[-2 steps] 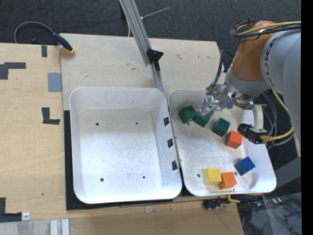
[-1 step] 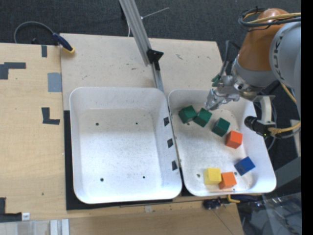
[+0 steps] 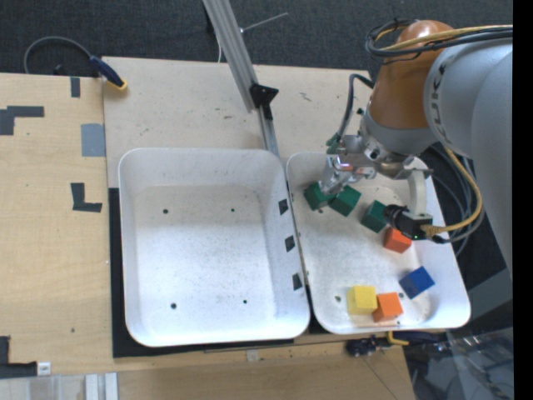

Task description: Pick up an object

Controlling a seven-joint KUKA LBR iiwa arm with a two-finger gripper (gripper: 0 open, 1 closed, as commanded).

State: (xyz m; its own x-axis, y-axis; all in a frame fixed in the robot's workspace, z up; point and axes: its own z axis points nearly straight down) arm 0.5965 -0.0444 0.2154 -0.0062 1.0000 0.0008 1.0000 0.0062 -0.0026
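Hovering low in the right bin [image 3: 441,307], the hand [image 3: 340,179] sat right over two green blocks [image 3: 331,198]; couldn't tell its grip. Nothing looked lifted yet, so the pick remained.

Speckled matt white plastic bins [image 3: 208,248], pale wooden bench [image 3: 175,98]

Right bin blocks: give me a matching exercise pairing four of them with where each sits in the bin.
Things:
1. yellow block
2. blue block
3. green block below the hand
4. upper orange block

Places:
A. beside the black cable end, right of a green block
B. near the bin's front edge, left of an orange block
C. upper part of the bin, between two other green blocks
D. right side, above the lower orange block

Pairs: 1-B, 2-D, 3-C, 4-A
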